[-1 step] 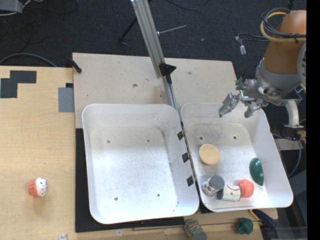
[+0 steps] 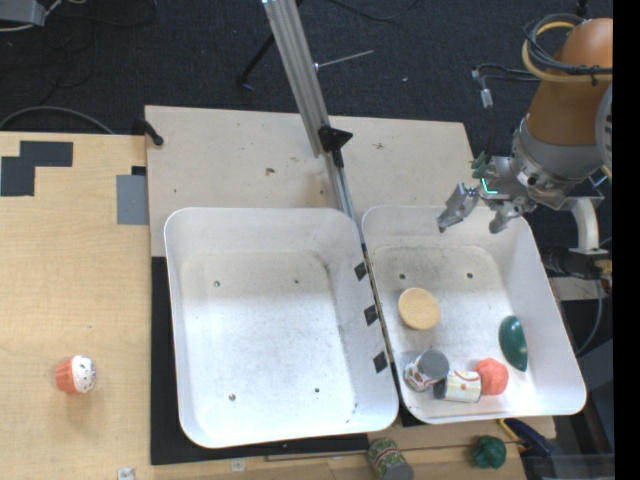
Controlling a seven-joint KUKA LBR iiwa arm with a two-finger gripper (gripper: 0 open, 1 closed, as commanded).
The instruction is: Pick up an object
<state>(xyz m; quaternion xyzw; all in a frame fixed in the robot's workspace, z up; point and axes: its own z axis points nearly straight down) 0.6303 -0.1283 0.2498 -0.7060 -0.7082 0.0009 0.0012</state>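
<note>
Camera view is showing the tool hanging over the far rim of the right bin, its two fingers spread wide and gripping nothing. The task's likely picks are lying in that bin's near half. A tan disc is sitting flat and alone near the middle; it is looking stiff and light, and its round edge would probably suit a grip across its width. A dark green object is resting against the right wall, which is likely crowding one finger. At the near edge, a small grey piece, a white cup-like item on its side and an orange-red lump are huddling together, touching or nearly so; a grasp there is risking catching two at once or nudging a neighbour. The left bin is lying beside it. Out on the worktop, a small red-and-white toy is sitting well apart, and two greenish items are lying just beyond the bins' near edge. A slanted metal rail is rising behind the bins.
</note>
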